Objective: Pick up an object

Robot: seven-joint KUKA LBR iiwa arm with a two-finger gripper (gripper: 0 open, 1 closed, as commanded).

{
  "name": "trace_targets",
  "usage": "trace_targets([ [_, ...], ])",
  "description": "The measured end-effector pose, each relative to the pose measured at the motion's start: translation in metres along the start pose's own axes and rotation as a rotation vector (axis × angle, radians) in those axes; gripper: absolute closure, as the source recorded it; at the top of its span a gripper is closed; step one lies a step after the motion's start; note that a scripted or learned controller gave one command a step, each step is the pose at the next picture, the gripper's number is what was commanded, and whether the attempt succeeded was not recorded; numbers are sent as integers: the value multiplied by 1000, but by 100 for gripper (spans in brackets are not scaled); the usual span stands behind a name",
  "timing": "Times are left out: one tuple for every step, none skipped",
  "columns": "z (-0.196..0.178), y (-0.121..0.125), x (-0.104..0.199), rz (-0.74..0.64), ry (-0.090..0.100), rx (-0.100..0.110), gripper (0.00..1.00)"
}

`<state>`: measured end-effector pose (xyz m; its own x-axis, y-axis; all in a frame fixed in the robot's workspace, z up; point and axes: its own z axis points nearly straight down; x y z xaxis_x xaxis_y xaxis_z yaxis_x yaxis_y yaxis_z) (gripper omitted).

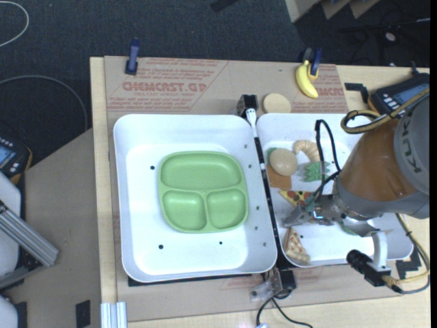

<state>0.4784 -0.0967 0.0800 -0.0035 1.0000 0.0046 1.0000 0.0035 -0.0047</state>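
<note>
Objects for picking sit together in the right bin [331, 246], mostly in its left half, and none of them can be seen in the claw. Starting at the left of the scene, the left bin [130, 183] holds a green divided plate [202, 190] lying flat near its middle, with one long section on the far side and two smaller ones on the near side. Beyond this bin, a blue clamp [132, 57] grips the far edge of the cardboard sheet [164, 84] under both bins. Just beyond the gap between the bins a round tan disc [276, 103] rests on the cardboard, and a banana [306, 80] lies a little farther and to its right. Inside the right bin, a pale rounded bun [283, 161] sits on a brown slab [276, 178], with a curled pastry [304, 146] just beyond it and a green leafy piece [313, 171] just to its right. Near the bin's near edge lies a pizza slice [294, 244]. The gripper [302, 214] is low over the bin between the bun and the pizza slice; whether it is released or clenched cannot be told. The arm [382, 176] covers the right half of this bin, with a black cable [321, 139] looping past it.
</note>
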Motion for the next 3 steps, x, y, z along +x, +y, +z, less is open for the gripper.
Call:
trace_targets([
  [-15,1,-3,5,-5,-7,100],
  [-109,2,67,-4,-4,-13,100],
  [-168,1,132,0,-4,-9,100],
])
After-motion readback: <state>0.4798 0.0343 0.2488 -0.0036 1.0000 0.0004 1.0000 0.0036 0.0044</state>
